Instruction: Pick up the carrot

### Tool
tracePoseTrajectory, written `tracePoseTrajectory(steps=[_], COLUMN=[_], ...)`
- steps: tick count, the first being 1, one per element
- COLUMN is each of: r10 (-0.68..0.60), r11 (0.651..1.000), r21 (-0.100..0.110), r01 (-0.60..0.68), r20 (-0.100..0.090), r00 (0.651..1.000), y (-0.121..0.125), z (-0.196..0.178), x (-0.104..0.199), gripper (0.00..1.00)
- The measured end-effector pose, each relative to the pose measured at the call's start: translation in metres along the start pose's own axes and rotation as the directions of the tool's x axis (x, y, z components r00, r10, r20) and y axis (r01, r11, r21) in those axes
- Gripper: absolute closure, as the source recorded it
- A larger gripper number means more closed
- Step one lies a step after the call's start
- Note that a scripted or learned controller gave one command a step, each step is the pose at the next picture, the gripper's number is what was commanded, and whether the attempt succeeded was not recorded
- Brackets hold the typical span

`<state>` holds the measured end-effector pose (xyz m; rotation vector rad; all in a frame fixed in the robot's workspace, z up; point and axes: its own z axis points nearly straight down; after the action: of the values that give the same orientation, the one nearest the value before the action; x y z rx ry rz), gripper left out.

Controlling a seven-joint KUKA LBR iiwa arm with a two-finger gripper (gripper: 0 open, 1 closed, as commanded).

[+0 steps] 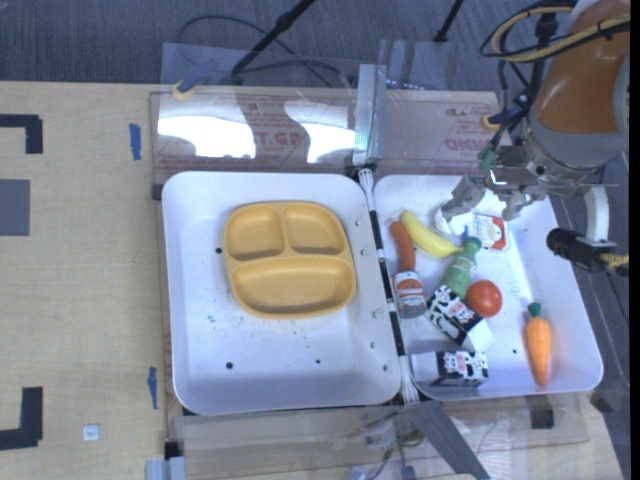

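Note:
The carrot (pixel 539 343), orange with a small green top, lies lengthwise near the front right corner of the right bin (pixel 580 298). My gripper (pixel 492 199) hangs over the back of that bin, well behind the carrot and to its left. Its two grey fingers are spread apart with nothing between them, above a small white and red packet (pixel 487 230).
The right bin also holds a banana (pixel 428 236), a green bottle (pixel 461 265), a tomato (pixel 484 297), a red sausage (pixel 402 245), a small can (pixel 410 293) and two black-and-white cartons (pixel 454 314). A yellow divided plate (pixel 289 258) sits in the left bin (pixel 200 348).

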<state>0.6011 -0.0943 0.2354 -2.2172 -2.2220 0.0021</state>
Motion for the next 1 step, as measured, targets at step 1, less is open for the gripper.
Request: tracePoseTrajectory(steps=[1], r10=[-0.098], r11=[0.995], r21=[-0.003], r01=[0.098], r20=[0.001], r00=[0.995], y=[-0.0511], z=[0.0821], x=[-0.0477], gripper=[0.00])
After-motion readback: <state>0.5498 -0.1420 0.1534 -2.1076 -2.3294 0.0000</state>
